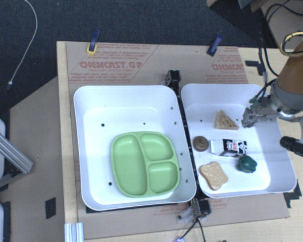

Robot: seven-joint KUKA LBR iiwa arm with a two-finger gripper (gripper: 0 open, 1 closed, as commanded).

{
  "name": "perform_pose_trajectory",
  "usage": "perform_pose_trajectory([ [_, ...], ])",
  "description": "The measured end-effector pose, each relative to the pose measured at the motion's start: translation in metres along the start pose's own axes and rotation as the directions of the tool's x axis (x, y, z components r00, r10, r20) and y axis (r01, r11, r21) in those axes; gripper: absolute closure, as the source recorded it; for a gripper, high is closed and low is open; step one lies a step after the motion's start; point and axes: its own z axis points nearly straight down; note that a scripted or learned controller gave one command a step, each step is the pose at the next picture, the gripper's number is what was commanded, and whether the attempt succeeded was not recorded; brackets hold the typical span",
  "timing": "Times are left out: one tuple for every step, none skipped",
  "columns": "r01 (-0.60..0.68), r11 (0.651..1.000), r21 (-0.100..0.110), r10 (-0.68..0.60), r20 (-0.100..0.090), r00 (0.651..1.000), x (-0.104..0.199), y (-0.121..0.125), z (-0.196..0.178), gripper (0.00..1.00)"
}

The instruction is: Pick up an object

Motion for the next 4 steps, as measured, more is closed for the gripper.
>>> perform_pose_trajectory([
  [0.0, 1.0, -0.001, 0.0, 0.001, 1.0, -0.004, 0.001, -0.044, 1.0],
  [0.0, 1.0, -0.003, 0.0, 0.001, 1.0, -0.005, 0.003, -0.098, 1.0],
  [0.005, 1.0, 0.007, -0.005, -0.005, 1.0, 0.054, 0.003, -0.089, 1.0],
  [0.005, 1.0, 0.008, -0.005, -0.005, 1.0, 0.105, 0.001, -0.078, 1.0],
])
